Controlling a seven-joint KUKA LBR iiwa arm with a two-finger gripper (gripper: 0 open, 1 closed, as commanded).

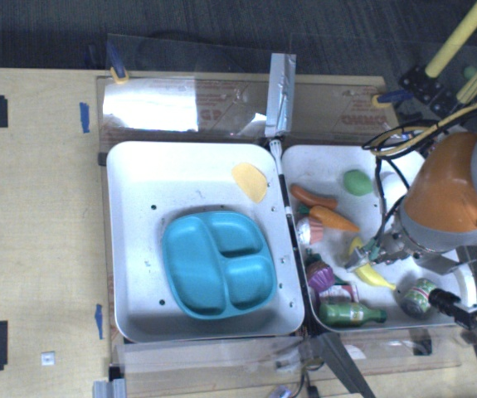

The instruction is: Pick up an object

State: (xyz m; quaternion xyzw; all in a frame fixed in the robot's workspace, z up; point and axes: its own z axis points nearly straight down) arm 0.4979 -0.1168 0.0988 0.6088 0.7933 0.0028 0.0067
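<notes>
The claw hung low in the right bin, near its front edge, over a yellow banana; its spread was unclear. Crowding toys risked a glancing, empty grab.

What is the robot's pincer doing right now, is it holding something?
Pincer: low in the right bin, right by the yellow banana; it cannot be told from this view whether it is open, closed or holding anything.
</notes>
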